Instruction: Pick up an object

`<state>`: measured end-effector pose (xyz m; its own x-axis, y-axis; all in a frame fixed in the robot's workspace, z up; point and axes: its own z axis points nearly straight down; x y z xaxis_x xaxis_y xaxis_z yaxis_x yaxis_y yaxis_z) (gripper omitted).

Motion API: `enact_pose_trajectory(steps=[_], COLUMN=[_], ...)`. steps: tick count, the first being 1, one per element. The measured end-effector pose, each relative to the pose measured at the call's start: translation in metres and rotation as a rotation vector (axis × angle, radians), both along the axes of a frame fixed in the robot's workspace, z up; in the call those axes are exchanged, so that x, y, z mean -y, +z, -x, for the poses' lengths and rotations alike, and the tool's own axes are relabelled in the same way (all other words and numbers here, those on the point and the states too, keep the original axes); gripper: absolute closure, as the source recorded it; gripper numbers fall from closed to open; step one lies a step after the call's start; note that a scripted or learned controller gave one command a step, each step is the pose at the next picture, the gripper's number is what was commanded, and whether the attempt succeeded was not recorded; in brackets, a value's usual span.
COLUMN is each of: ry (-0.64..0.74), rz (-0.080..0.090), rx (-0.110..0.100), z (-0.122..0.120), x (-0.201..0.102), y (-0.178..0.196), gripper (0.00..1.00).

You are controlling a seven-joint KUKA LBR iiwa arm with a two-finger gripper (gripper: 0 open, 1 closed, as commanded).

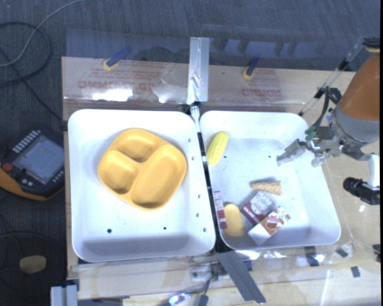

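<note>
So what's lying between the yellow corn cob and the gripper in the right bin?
Nothing: in the camera view, the stretch of white bin floor between the yellow corn cob and the gripper is bare. The wafer-like snack lies below that line.

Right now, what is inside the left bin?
The left bin holds one yellow divided tray, with three hollows, all bare. Whatever lies under the tray is covered.

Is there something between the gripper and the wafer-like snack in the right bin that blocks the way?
Nothing visible does. The gripper hangs over bare floor of the right bin, and the wafer snack lies below it in the view, apart from the red-and-white packets.
</note>
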<state>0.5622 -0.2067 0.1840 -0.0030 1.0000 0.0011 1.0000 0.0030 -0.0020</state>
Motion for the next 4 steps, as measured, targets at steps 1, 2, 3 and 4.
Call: enact_pose_trajectory(steps=[1, 2, 3, 4], ry=[0.103, -0.045, -0.115, -0.113], rz=[0.003, 0.002, 0.004, 0.002], rx=[0.002, 0.001, 0.014, 0.017], z=[-0.066, -0.023, 0.057, 0.055], x=[-0.03, -0.032, -0.078, -0.079], y=[0.093, -0.091, -0.093, -0.083], gripper=[0.0, 0.0, 0.0, 1.0])
